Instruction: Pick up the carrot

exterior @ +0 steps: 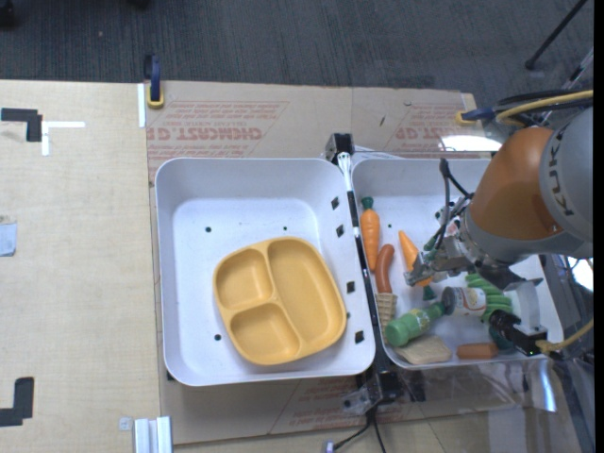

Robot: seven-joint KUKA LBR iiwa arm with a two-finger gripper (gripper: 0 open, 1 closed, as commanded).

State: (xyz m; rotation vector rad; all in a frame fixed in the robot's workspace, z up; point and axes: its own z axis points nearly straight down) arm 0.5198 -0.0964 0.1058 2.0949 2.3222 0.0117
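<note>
Your gripper (pixel 422 274) hangs just right of the carrot (pixel 370 236) — its long axis runs top to bottom; whether the claw is wide or closed, I cannot tell.

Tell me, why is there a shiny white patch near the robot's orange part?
In the camera view, that's light glare on the bench, just above the arm's orange band; the carrot and yellow plate are evenly lit, with soft shadows.

Carrot (pixel 370 235) — orange, green-topped, lying lengthwise, right bin.
</note>
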